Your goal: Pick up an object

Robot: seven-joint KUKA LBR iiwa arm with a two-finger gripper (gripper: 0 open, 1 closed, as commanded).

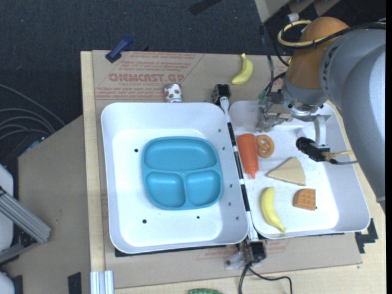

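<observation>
The right bin [343, 216] holds an orange carrot [247, 154], a small brown pretzel [264, 146], a pale tan wedge [289, 171], a yellow banana [269, 209] and a small orange waffle piece [304, 199]. My gripper [269, 120] hangs over the far left part of this bin. It is just behind the pretzel and to the right of the carrot's top. Nothing shows between its tips. The grey arm with its orange band [309, 60] reaches in from the upper right.
The left bin [116, 164] holds a blue divided plate [182, 171]. On the board behind the bins lie a second yellow banana [243, 71], a small spotted toy [173, 92] and a blue object [119, 49]. A green item [205, 291] lies at the bottom edge.
</observation>
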